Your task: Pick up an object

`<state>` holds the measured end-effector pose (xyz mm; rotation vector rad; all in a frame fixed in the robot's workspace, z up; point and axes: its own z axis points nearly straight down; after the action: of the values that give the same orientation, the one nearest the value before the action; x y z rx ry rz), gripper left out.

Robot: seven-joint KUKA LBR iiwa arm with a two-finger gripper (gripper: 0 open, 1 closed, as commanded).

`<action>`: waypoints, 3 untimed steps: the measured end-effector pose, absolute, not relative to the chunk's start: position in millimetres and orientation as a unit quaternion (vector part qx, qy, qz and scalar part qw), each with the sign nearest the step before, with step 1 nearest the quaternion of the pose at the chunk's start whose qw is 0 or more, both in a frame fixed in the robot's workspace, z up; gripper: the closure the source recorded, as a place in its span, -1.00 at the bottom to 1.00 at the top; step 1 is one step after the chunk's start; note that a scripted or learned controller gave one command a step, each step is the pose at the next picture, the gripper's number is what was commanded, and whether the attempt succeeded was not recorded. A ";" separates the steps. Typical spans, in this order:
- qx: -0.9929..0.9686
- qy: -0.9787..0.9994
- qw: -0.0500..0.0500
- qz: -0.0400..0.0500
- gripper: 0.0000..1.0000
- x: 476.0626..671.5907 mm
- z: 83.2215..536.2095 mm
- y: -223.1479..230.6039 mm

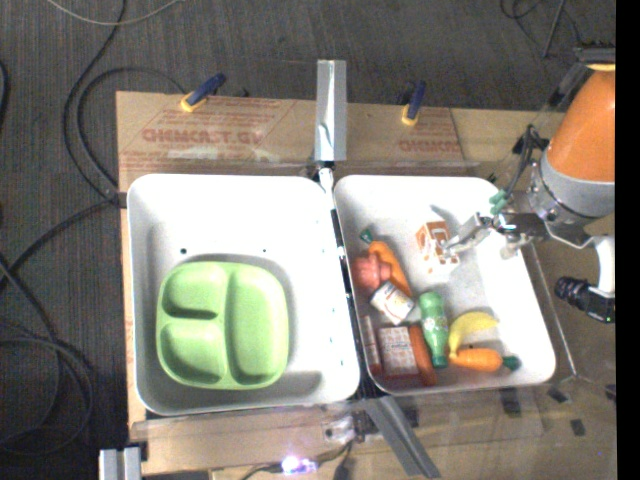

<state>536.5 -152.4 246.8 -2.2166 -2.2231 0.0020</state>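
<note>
jaws (462,238) over right bin's (400,193) bare upper half, beside orange-white box (433,245); grip state unclear.

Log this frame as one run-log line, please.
phase: approach | gripper: over right white bin, beside small orange-and-white carton | grasp: not confirmed | left white bin: green divided plastic tray

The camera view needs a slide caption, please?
End effector beside a small carton in the right bin; green tray left.
</note>
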 end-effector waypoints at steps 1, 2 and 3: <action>-0.657 -0.754 0.001 0.001 -1.00 586.6 183.1 -160.0; -0.659 -0.752 -0.007 -0.002 -1.00 626.8 90.7 -184.6; -0.603 -0.798 -0.001 0.001 -1.00 668.7 156.0 -155.2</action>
<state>668.7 -155.2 156.0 -1.8950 -2.5094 0.0044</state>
